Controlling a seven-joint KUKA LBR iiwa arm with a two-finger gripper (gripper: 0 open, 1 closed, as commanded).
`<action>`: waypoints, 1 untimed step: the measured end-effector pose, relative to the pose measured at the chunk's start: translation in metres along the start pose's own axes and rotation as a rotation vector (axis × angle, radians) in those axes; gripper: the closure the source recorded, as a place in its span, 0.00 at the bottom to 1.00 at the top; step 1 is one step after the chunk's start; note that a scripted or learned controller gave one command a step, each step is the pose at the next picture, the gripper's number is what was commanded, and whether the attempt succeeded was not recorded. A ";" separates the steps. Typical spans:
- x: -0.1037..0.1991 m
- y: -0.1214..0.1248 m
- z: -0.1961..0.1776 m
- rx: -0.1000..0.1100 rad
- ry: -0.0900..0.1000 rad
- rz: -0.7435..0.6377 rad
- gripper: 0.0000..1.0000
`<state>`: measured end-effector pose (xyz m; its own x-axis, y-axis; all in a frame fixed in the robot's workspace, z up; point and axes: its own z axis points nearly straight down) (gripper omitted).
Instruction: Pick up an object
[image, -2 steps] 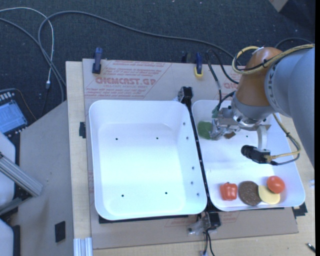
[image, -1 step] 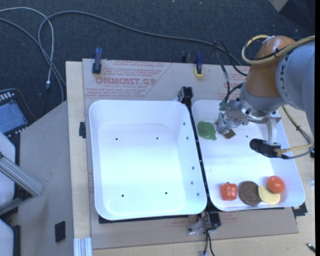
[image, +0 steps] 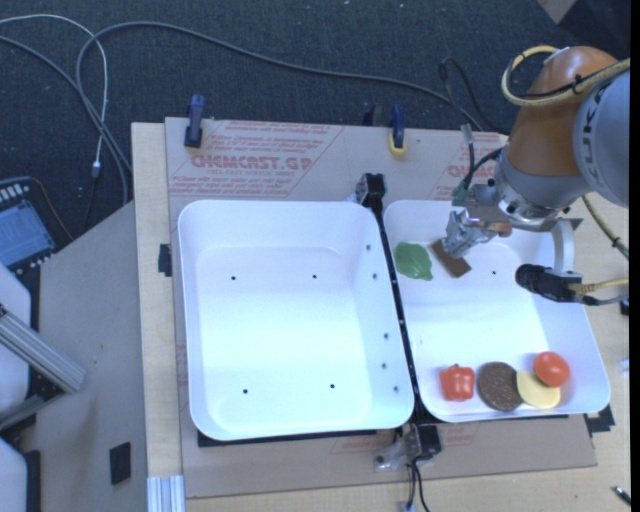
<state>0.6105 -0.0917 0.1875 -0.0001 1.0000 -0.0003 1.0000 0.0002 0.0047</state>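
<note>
My gripper (image: 462, 240) is low over the far left part of the right bin (image: 500, 320). A small brown piece (image: 453, 263) lies right under its tip, seemingly touching it. Just to the left of it a green leafy item (image: 413, 261) rests on the bin floor near the divider. Along the near edge of the right bin sit a red pepper (image: 457, 382), a round brown patty (image: 497, 386), a yellow piece (image: 541, 393) and a red tomato (image: 551, 368).
The left bin (image: 285, 320) stands beside the right one, their rims meeting at a black divider (image: 390, 300). Blue and yellow clamps (image: 397, 133) hold the board at the far edge. Cables trail over the dark floor at the back.
</note>
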 end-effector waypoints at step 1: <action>0.010 0.001 -0.057 -0.001 0.000 -0.001 1.00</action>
<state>0.6111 -0.0818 0.2445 -0.0011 1.0000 -0.0001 1.0000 0.0011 0.0062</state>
